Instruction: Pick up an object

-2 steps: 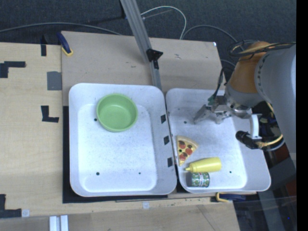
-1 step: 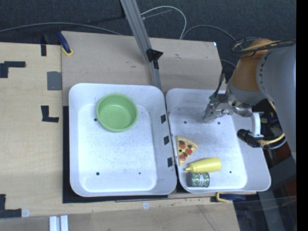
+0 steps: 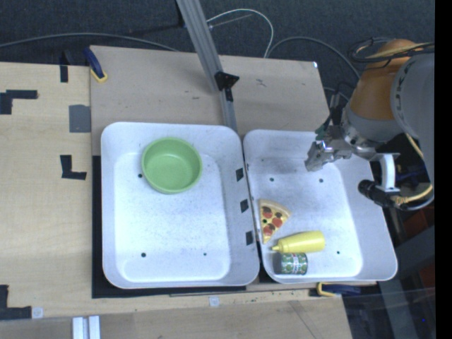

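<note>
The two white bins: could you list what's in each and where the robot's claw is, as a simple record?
left bin: green bowl, upright
right bin: pizza slice toy, yellow mustard bottle lying on its side, small green can touching the bottle
gripper: above the right bin's far part, apart from all three items, holding nothing visible
arm: enters from the right

Wooden bench (image 3: pixel 169 83) with two white bins (image 3: pixel 120 210) (image 3: pixel 367 253) side by side
</note>
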### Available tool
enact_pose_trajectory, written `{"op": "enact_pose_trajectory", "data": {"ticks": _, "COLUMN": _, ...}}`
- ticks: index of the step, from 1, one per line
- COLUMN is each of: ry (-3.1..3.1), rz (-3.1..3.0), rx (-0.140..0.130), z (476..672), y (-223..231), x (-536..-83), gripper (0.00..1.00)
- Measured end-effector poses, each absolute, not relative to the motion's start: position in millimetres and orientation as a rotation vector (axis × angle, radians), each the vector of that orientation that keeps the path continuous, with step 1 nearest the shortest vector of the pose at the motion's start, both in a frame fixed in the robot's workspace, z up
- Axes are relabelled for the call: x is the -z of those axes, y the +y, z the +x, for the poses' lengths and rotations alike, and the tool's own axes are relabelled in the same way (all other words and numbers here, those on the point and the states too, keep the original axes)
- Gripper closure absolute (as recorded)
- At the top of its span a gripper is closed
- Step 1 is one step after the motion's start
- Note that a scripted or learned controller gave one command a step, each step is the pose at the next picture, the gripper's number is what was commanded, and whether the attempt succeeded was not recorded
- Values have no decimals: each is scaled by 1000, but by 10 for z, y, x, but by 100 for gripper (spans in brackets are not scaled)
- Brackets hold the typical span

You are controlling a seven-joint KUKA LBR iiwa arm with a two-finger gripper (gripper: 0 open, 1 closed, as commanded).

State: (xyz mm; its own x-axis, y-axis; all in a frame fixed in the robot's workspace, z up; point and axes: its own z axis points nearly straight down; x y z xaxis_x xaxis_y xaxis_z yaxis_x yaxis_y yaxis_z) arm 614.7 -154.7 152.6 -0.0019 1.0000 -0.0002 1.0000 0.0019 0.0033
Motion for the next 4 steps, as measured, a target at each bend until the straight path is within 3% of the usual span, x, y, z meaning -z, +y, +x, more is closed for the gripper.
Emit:
{"op": "enact_pose_trajectory", "data": {"ticks": 1, "ry": 2222, "rz": 2215, "rx": -5, "z": 6140, "y": -1459, "x": -2124, "gripper": 100}}
{"op": "enact_pose_trajectory", "data": {"ticks": 2, "ry": 2224, "rz": 2220, "rx": 0, "z": 6143, "y": -1451, "x": -2181, "gripper": 100}}
{"op": "enact_pose_trajectory", "data": {"ticks": 4, "ry": 2232, "rz": 2214, "rx": -2, "z": 6300, "y": -354, "x": -2257, "gripper": 100}}
